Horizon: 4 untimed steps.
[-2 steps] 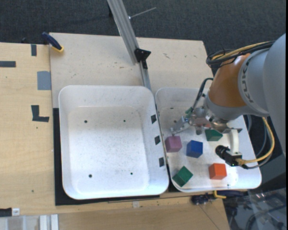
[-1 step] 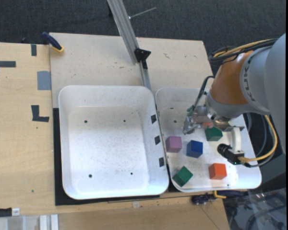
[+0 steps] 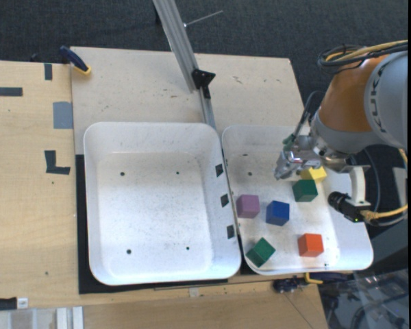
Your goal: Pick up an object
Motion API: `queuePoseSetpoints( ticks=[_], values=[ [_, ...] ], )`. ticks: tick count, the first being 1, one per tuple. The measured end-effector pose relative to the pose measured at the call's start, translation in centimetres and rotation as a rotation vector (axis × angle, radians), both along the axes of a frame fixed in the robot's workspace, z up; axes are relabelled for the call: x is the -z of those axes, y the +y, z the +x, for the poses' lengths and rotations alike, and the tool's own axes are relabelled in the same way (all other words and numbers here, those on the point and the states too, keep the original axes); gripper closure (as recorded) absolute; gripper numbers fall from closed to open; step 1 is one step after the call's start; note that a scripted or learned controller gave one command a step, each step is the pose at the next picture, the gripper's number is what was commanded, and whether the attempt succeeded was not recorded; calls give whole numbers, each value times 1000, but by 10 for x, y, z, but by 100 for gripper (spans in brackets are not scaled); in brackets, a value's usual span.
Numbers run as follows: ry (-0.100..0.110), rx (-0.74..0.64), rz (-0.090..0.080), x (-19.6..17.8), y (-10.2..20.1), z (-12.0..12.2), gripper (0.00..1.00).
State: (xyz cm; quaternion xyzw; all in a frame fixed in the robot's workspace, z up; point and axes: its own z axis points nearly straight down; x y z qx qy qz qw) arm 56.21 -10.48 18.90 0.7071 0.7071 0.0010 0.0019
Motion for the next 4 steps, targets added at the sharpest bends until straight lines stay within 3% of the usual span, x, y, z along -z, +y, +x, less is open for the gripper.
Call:
queuePoseSetpoints(
  ticks=[2, 4],
  values=[
    [0, -2, 0, -104, 6, 10, 100],
    [5, -6, 2, -91, 111, 45, 100]
  ],
)
